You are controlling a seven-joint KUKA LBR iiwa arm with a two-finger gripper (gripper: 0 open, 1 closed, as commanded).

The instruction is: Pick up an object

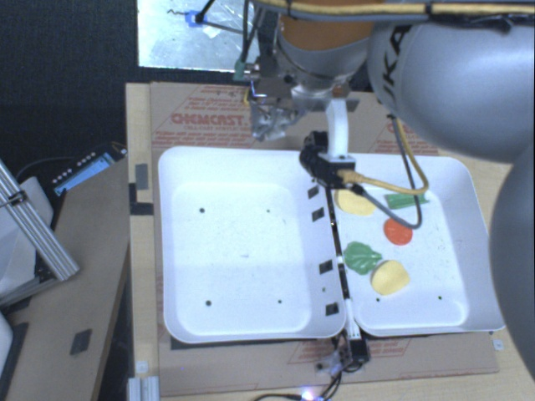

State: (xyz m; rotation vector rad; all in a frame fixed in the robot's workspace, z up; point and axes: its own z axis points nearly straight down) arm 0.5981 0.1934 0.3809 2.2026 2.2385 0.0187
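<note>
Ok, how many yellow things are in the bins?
2, both in the view's right bin: the far yellow piece by the divider, and the near yellow piece beside the green leaf. The arm could hide more at the far edge.

Consists of bulky, rounded arm links in glossy grey. Bears dark capital lettering, partly cut off, on one link's flank. Shows an orange band above a grey wrist flange. Routes a yellowish cable across the band. Ends in a compact gripper of bare silvery metal below the flange.
</note>
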